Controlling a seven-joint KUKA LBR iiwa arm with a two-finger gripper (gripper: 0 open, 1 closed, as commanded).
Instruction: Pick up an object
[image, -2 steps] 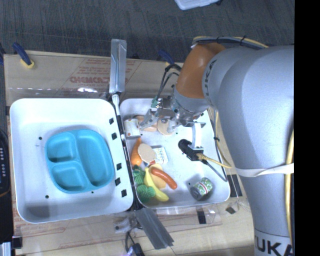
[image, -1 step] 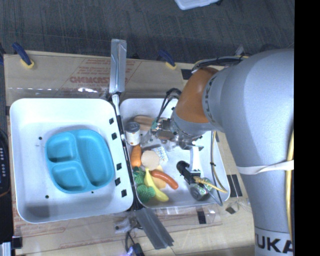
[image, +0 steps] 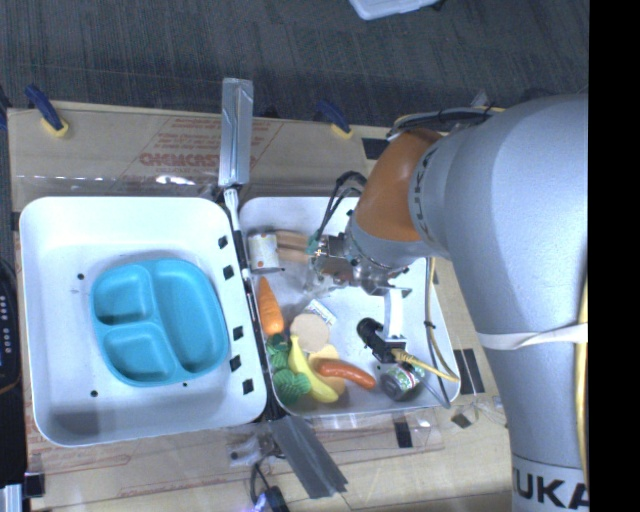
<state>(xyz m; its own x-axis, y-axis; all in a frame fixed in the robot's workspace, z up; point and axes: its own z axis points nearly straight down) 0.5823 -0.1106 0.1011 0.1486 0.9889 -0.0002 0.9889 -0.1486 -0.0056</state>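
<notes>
grey KUKA arm (image: 520, 250) reaching in from the right over the right bin (image: 285, 212), gripper (image: 328, 262) low near its top, toy carrot (image: 270, 306), banana (image: 312, 380), hot dog (image: 345, 374) and something green (image: 288, 382) piled below, blue divided tray (image: 158, 320) in the left bin (image: 60, 240)

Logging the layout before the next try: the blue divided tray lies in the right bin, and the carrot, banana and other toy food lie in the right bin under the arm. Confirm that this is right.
Not quite. The camera view shows the blue divided tray in the left bin, not the right one. The rest stands: the carrot, banana and other toy food lie in the right bin, under the arm.
</notes>
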